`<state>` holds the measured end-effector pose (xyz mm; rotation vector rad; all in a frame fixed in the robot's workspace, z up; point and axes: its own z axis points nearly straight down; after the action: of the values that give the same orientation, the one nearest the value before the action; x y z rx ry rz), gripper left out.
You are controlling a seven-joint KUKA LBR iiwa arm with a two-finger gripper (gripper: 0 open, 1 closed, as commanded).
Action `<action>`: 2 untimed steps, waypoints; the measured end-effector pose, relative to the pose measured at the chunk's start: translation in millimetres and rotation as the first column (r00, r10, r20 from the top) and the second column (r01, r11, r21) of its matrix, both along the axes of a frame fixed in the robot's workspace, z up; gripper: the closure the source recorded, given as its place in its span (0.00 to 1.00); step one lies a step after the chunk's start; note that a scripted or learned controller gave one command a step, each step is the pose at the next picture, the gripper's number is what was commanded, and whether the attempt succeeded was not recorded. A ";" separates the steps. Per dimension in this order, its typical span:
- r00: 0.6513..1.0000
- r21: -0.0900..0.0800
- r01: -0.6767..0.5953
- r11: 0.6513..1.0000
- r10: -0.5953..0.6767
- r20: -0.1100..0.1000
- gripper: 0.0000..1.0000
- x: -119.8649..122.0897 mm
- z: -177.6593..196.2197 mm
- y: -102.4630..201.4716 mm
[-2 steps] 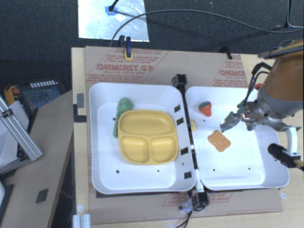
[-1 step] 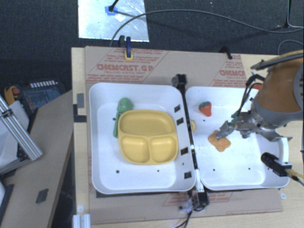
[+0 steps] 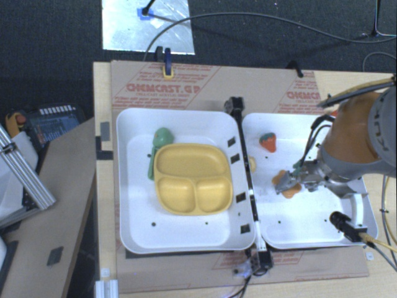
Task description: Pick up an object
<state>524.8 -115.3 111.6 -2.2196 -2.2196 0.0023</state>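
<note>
The bench (image 3: 205, 79) is covered by a brown cardboard sheet (image 3: 248, 82) printed with red lettering. Two shallow white bins rest on that sheet, touching side by side: the left bin (image 3: 133, 185) and the right bin (image 3: 291, 231).

A robot arm (image 3: 363, 135) made of thick, rounded segments. The widest visible section is a broad, smooth orange band (image 3: 348, 128), curved like a barrel. Next to it sits a pale grey casing with a soft sheen, and below the orange a grey wrist collar narrows toward the tool end. Thin black cables (image 3: 315, 135) loop along the outside of the orange section down to the wrist. The gripper (image 3: 302, 180) is a small block of grey and dark metal parts
</note>
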 end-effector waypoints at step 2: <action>1.000 -0.002 0.001 1.000 -0.001 0.009 1.00 -6.3 64.0 -2.9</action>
<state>518.5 -118.2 175.6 -2.2257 -2.2243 -0.0050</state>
